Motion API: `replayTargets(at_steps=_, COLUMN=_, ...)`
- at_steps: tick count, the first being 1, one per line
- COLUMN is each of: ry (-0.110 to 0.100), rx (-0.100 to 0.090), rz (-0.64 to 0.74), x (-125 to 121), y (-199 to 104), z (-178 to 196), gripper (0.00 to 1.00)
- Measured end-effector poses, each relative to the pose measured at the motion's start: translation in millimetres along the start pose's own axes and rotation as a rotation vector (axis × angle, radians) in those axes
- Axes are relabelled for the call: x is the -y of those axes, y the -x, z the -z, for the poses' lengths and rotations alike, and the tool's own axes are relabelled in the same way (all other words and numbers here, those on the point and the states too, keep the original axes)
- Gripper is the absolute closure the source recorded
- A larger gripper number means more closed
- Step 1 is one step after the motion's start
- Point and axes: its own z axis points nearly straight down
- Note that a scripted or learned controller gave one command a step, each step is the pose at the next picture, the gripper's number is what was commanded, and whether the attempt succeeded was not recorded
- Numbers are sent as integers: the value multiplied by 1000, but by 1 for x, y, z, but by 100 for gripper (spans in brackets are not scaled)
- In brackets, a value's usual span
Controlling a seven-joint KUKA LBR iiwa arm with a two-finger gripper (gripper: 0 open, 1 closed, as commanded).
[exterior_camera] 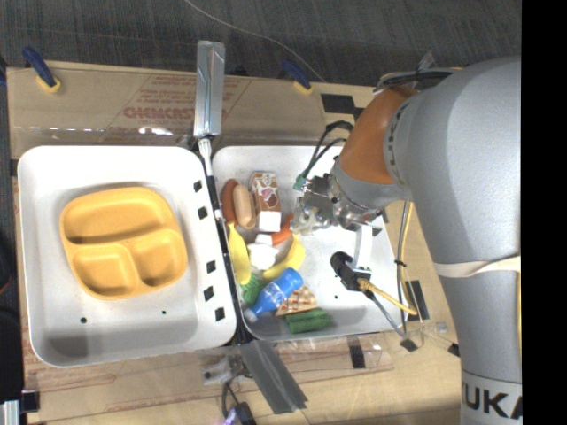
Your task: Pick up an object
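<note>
One cluster of toy food lies heaped along the left wall of the right bin (376, 237), and it sits to the left of the gripper (310, 212) in the camera view, just beside it; the gripper hangs low over the bin's middle, with bare white floor under and to the right of it. Nearest to it are the small white block (268, 222) and the orange carrot-like piece (282, 235), close by its left side; the hot dog (240, 204) lies further left with its long axis running up and down the view, parallel to the bin wall; the yellow banana (239, 253) curves below that, and the blue bottle (276, 292) lies aslant nearer the bottom. The wrist body hides the tips, so whether the gripper is spread or closed cannot be told, and nothing can be seen held in it; by my judgement a short shift leftward would bring it over the pile. The left bin (35, 237) bears a yellow divided tray (124, 242), well apart.
</note>
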Motion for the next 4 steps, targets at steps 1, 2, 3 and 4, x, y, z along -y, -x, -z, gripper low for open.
replayTargets(at_steps=1, ry=0, rx=1, rz=0, x=0, y=0, z=0, gripper=0)
replayTargets(at_steps=2, ry=-4, rx=0, rz=283, x=56, y=-7, z=-18, gripper=0)
replayTargets(at_steps=3, ry=-4, rx=1, rz=286, x=56, y=-7, z=-8, gripper=100)
replayTargets(at_steps=4, ry=3, rx=-1, rz=335, x=9, y=-95, z=86, gripper=100)
